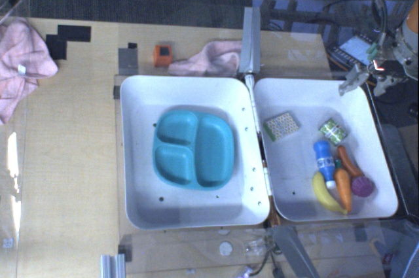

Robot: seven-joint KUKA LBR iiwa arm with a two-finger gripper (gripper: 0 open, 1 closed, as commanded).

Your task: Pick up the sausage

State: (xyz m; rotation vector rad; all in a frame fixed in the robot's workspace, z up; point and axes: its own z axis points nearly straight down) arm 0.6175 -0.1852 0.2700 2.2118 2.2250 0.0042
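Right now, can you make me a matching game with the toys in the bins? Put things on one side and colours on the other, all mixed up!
Things:
1. banana
2. carrot
3. bottle
4. divided plate

Colours and places:
A. blue with a white cap, right bin
B. turquoise, alone in the left bin
C. yellow, near the right bin's front edge
D. orange, beside the brown sausage

Pairs: 1-C, 2-D, 3-A, 4-B
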